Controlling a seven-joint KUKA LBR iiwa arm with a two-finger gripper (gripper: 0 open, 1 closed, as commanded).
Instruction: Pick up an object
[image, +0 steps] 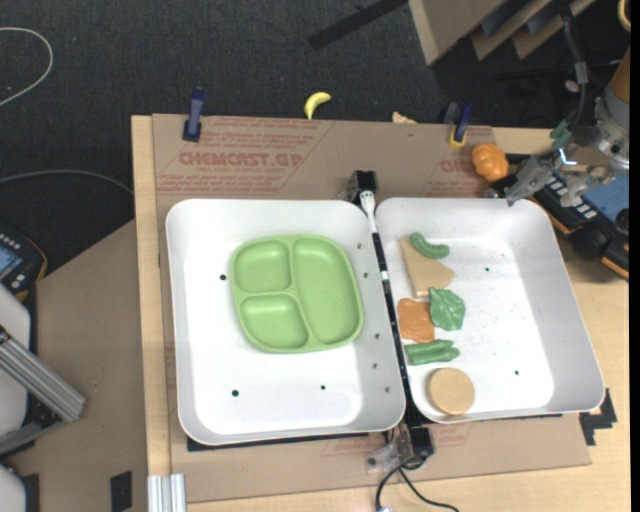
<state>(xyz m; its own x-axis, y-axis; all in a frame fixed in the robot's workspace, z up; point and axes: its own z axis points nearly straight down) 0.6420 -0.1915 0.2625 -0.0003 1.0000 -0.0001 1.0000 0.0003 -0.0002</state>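
Nearest, in the right bin (560, 300), a tan disc (451, 390) lay by the front-left corner. Just behind it sat a green pod (430, 351), then an orange piece (415, 319) touching a green leaf (447, 308). Farther back, a tan wedge (424, 266) lay with a green curl (429, 245) at its far end; all of these hugged the bin's left wall. The left bin (195, 300) held a green tray (296, 293) with three compartments, sitting centrally. At the tabletop's far right corner the hand (528, 182) hung above the right bin's back rim, near an orange ball (489, 161); I could not tell how its grip stood.
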